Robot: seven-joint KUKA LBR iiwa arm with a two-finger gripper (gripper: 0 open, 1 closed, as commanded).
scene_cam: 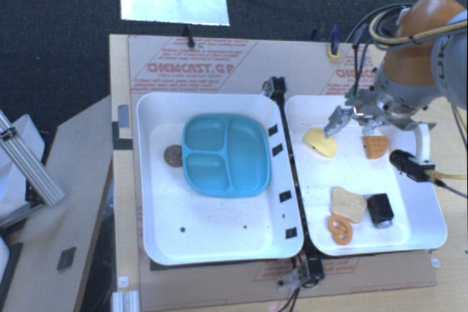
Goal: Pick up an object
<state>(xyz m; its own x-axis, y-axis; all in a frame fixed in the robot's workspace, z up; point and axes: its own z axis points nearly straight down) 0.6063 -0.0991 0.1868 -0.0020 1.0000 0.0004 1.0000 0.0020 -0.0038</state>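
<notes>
Hanging over the back part of the right bin (413, 229), the gripper (349, 118) sits at the end of the grey arm (428, 55) w/ its orange band, which comes in from the right. Can't tell whether the claw is released or clenched, as the tip is too small & cluttered to read. Its grey tip is just above & right of a yellow wedge (322, 143), v. close to it, maybe touching; can't say which. The wedge lies flat on the bin floor, nr the side next to the other bin. Just right of the gripper an orange-brown chunk (375, 147) lies on the floor, apart from the wedge. Toward the front of the same bin are a beige slice-like piece (349, 203), an orange pretzel-shaped ring (339, 229) touching its front-left edge, & a black block (379, 209) just beside it on the right. The left bin (219, 226) holds a blue 3-compartment plate (223, 155), approx centred, & a small round grey-brown disc (173, 155) at the plate's left edge, touching or nearly so. Both bins rest side by side on the bench (190, 62), on a sheet w/ red print
</notes>
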